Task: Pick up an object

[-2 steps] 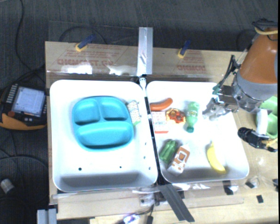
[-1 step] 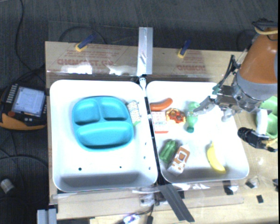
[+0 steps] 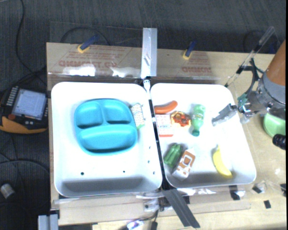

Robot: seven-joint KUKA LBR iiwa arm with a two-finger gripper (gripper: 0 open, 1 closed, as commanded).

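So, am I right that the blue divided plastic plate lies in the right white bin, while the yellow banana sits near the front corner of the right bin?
Not quite: the camera view shows the blue divided plastic plate in the left white bin, not the right one. The rest holds: the yellow banana sits near the front corner of the right white bin.

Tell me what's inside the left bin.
The left bin holds a blue divided plate, with a small white packet at the plate's right edge. Whatever lies beneath the plate is covered.
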